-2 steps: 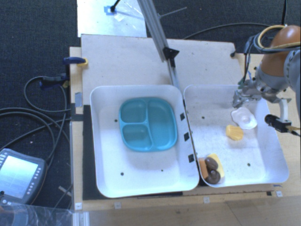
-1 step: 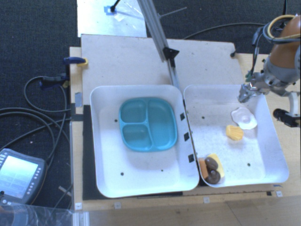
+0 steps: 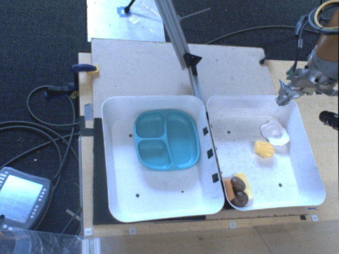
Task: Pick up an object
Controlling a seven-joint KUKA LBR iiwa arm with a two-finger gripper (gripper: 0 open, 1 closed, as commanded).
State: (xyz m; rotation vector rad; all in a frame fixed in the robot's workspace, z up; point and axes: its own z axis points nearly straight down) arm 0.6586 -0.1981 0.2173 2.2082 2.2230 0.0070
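The gripper (image 3: 284,98) hangs over the right bin's (image 3: 296,192) far rim, carrying nothing; how wide it stands I cannot tell. This looks like the approach. The egg (image 3: 274,133) lies just below the jaws, so descent there comes next.

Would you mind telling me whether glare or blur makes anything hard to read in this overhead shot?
In the camera view, the white item nearly blends into the bright right bin; the tool looks soft and small, so its fingertips are unclear; the teal plate reads crisply, with a soft shadow below it.
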